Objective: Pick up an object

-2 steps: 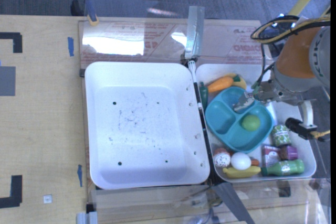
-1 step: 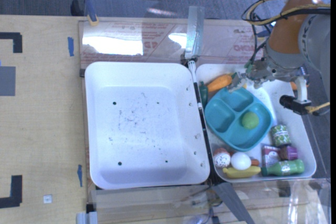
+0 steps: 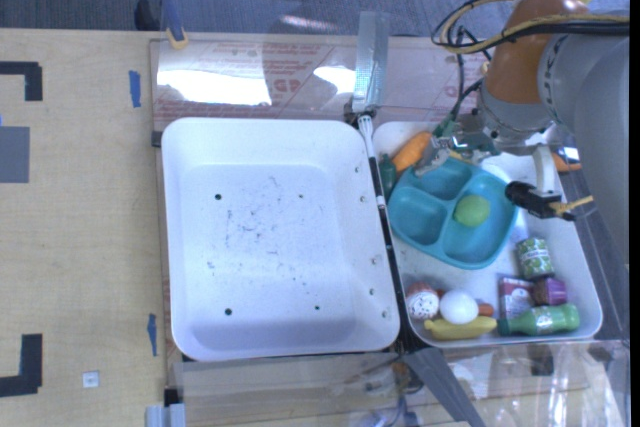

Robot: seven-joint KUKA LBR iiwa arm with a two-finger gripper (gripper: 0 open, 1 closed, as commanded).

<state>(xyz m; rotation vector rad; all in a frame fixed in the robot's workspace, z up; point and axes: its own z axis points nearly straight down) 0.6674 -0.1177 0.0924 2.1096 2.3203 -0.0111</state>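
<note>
A: Where is the gripper point(image 3: 455, 143) now?

B: It is over the far part of the right bin point(image 3: 452, 277), just at the far edge of the teal tray point(image 3: 428, 213). If it is open or closed, I cannot tell; the wrist covers it. I see nothing held in it.

A: What is closest to it?

B: An orange carrot point(image 3: 411, 152) lies just beside it, against the far left corner of the bin. The tray lies tilted under it, and a green ball point(image 3: 472, 210) sits in one compartment of the tray, near the gripper but apart from it.

A: And further out?

B: A small can point(image 3: 535, 258) stands by the right wall. Along the near edge there is a crowded row: a speckled egg point(image 3: 422, 301), a white egg point(image 3: 460, 307), a banana point(image 3: 462, 326) and a green bottle point(image 3: 540, 320) lying on its side.

A: Is there room to move?

B: Only a narrow strip of white floor between the tray and that row. The tray's left edge is close to the wall shared with the left bin point(image 3: 270, 215). The left bin shows its whole floor, white with faint marks. The bench point(image 3: 70, 235) continues to the left of it.
</note>
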